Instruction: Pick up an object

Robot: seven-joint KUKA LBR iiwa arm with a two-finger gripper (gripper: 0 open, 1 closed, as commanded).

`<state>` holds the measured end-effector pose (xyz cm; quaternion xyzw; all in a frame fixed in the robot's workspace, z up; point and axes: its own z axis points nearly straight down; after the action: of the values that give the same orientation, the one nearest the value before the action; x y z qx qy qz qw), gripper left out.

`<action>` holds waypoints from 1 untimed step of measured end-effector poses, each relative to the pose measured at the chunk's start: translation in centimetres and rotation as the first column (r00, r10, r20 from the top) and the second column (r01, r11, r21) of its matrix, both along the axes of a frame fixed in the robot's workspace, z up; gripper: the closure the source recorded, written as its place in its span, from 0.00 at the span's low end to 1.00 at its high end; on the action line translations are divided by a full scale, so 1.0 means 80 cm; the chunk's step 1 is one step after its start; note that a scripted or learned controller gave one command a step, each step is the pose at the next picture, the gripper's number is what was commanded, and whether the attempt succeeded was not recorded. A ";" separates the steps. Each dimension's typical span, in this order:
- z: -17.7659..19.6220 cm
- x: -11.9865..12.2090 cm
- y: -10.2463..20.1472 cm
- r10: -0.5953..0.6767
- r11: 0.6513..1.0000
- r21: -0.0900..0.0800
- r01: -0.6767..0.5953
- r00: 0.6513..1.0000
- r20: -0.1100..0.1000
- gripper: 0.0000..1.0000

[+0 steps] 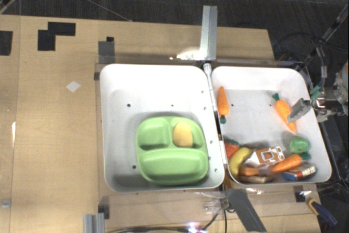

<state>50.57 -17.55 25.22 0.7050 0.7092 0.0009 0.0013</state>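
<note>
- While the arm reaches in from the right, its end effector (301, 108) sits low over the right bin (256, 84), at that bin's right side.
- Whether it is apart or together I cannot tell; just one grey finger-like piece shows, tilted down to the left.
- That piece is touching or just beside a carrot (284, 112) that lies slantwise near the bin's right wall; nothing is seen clamped.
- Over by the divider, a second carrot (222, 102) lies lengthwise against the right bin's left wall.
- Down in the near corner there's a heap: a banana (239, 160), a third carrot (286, 163) lying across it, a small white and brown carton (268, 155), something red (231, 148) at the left edge.
- Just right of the heap, a small green round item (299, 145) sits below the end effector.
- On the other side, the left bin (125, 90) holds a green divided plate (172, 149), with a yellow lemon-like fruit (183, 133) in its upper right compartment.
- Both bins sit side by side on the wooden desk (49, 117).
</note>
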 end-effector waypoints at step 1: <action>-0.108 0.074 -0.036 -0.250 0.968 0.001 0.250 0.968 0.000 0.00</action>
<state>56.46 -20.42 16.56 0.7889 0.6145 0.0011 0.0010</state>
